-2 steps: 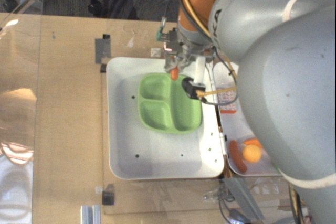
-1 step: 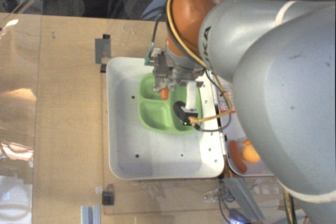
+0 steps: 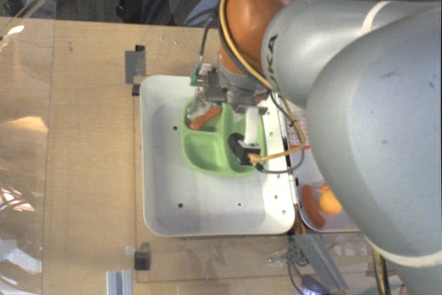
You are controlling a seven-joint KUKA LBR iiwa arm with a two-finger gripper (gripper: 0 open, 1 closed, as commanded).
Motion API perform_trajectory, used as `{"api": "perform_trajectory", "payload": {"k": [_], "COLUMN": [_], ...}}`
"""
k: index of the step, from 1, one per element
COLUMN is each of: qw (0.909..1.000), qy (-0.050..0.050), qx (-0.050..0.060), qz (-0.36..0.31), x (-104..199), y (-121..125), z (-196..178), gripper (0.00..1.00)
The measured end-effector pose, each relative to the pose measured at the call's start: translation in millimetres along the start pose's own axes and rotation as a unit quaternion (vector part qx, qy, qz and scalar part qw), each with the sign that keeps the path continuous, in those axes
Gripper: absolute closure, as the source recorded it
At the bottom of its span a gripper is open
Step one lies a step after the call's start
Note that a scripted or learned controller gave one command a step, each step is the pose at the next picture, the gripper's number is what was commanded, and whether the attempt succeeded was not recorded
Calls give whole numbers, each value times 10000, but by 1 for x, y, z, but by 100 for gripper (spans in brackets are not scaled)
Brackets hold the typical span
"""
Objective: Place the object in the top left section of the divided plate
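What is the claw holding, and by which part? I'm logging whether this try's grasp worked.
It cannot be told. The claw hangs over the green divided plate, right above an orange carrot-like piece in its top left section, but the wrist hides any grip.

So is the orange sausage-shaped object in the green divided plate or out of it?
In: the orange sausage-shaped object lies inside the green divided plate's top left section, beneath the gripper.

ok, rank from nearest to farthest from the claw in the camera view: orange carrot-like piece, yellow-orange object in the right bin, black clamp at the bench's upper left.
1. Orange piece, in the green plate at the claw.
2. Black clamp, up-left, outside the left bin.
3. Yellow-orange object, lower right, right bin.
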State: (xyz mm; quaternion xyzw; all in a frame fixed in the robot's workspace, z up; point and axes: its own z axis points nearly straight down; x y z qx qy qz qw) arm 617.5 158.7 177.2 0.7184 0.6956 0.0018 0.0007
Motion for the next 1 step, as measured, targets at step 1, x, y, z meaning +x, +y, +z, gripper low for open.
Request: {"api": "perform_trajectory", "payload": {"k": [1], "qw": [9995], "qy": [4], "qx": [-8], "qz": [319], "x": [-28], "y": [-46], "z": [-59], "gripper": [0]}}
